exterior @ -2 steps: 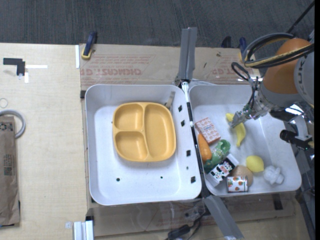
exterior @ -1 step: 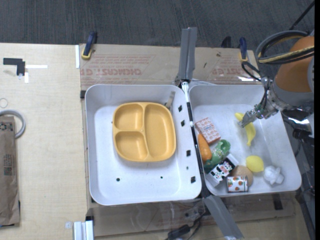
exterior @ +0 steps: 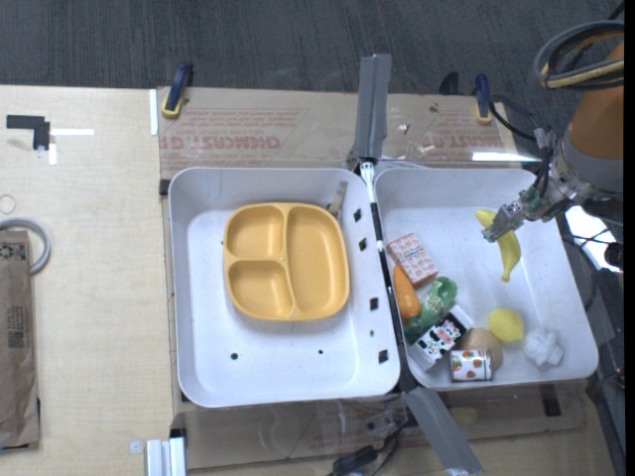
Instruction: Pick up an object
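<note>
My gripper reaches in from the right over the far part of the right bin. It sits right on the upper end of a yellow banana, which runs down and to the right from it. The gripper covers the banana's top, and whether it grips the fruit is unclear. Lower in the same bin lie a lemon, a pink box, an orange carrot, a green item, a black-and-white carton, a small printed box and a white crumpled piece.
The left bin holds a yellow divided plate. A grey divider bar runs between the bins. Cardboard lies behind them, with blue clamps at its corners. Cables hang at the far right above the arm's orange band.
</note>
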